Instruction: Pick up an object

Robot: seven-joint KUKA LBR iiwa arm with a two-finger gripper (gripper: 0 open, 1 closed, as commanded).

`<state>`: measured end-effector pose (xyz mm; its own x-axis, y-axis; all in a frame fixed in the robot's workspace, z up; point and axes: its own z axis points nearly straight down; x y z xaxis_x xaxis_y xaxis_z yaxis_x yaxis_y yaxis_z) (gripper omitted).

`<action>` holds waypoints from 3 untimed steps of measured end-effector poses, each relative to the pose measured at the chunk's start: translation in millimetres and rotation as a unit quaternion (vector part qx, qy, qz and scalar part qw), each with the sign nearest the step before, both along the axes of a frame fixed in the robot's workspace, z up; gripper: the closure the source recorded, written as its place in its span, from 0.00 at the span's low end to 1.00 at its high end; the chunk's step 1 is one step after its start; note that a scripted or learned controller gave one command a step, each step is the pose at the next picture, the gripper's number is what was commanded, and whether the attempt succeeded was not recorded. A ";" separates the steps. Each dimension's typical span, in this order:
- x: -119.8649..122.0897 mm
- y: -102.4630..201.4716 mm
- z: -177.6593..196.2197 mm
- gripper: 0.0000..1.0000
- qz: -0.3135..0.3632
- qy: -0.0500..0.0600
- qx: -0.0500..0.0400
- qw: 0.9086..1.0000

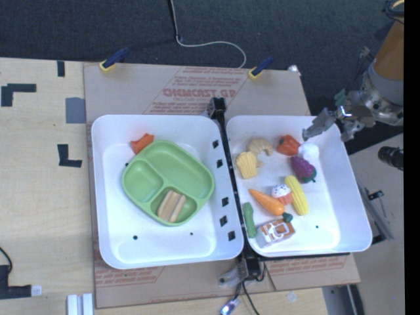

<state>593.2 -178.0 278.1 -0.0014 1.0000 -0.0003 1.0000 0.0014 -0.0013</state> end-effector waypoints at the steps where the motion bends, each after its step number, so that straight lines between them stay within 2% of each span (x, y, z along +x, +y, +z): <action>1: 26.5 15.0 -202.2 0.00 0.001 0.002 0.000 1.000; 2: -55.4 6.5 -192.4 0.00 -0.002 0.000 0.000 1.000; 3: -52.4 6.6 -182.6 1.00 0.000 -0.002 -0.002 1.000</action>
